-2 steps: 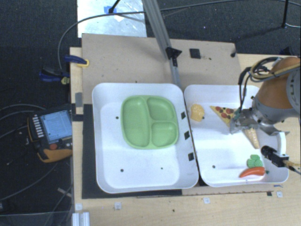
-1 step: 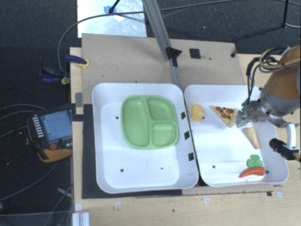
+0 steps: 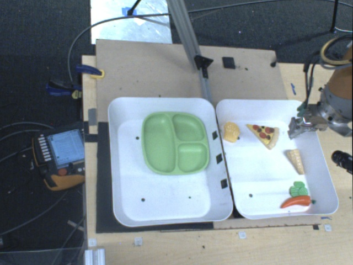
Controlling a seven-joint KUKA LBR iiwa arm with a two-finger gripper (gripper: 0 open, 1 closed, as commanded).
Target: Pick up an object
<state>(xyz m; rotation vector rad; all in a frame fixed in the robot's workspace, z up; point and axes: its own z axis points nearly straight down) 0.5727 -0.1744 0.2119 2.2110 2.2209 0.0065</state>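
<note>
The right bin (image 3: 259,181) holds a yellow lumpy toy (image 3: 231,131) at its upper left, a pizza slice (image 3: 264,134) beside it, a pale cone-shaped piece (image 3: 296,160) near the right wall, and a carrot with green leaves (image 3: 297,196) at the lower right. My gripper (image 3: 300,125) hovers over the bin's upper right corner, right of the pizza slice and above the cone piece. Nothing shows between its fingers.
The left bin (image 3: 127,197) carries a green divided plate (image 3: 175,142) in its upper half. A metal pole (image 3: 185,26) slants in from the top toward the seam between the bins. A handheld pendant (image 3: 60,156) and cables lie on the floor at left.
</note>
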